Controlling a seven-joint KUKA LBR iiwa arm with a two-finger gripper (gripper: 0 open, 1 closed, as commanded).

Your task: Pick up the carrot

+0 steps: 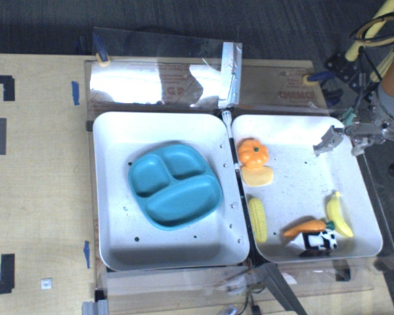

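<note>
Right bin (364, 202), near edge: carrot (305, 227) lies flat, touching a black-and-white toy cow (320, 239), banana (338, 215) just right, corn cob (257, 218) left by the divider; farther back, orange pumpkin (253, 152) above a pale yellow piece (257, 175); gripper (340, 140) over far right corner, finger spread not discernible

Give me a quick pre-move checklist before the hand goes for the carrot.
1. Carrot located, near front of right bin: ok.
2. Hand above carrot: not ok, it sits at the bin's far right edge.
3. Space around carrot: not ok, black-and-white toy touches it, banana close.
4. Corn apart from carrot: ok.
5. Hand free of objects: cannot tell.
</note>
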